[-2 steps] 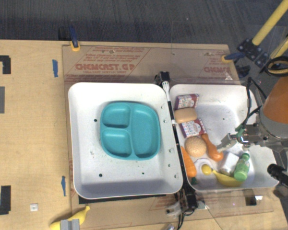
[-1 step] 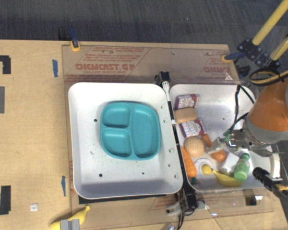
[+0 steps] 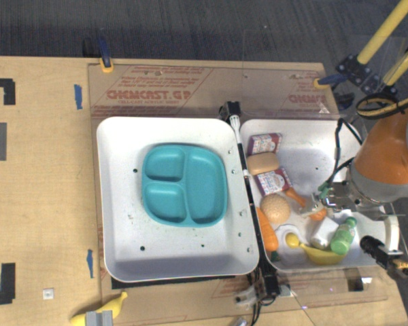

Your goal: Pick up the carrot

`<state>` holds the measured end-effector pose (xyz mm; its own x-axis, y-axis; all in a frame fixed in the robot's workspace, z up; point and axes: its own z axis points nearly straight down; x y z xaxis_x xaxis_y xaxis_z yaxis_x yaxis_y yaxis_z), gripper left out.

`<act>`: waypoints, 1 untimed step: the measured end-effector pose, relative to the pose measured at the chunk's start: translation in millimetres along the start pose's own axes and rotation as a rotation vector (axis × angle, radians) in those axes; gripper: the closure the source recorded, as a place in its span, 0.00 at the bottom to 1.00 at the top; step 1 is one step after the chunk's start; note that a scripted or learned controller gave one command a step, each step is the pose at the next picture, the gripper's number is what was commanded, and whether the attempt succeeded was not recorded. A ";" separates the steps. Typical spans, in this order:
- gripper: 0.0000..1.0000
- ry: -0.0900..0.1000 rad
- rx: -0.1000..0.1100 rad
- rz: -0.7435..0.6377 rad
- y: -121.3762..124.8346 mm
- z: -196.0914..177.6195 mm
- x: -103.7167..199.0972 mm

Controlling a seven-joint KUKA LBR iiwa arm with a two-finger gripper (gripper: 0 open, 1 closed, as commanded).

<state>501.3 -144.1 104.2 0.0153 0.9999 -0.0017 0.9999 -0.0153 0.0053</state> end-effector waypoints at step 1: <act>1.00 0.001 0.006 0.353 67.5 10.3 51.1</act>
<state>569.7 -94.1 94.2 0.3605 0.9327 0.0003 0.9327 -0.3605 -0.0002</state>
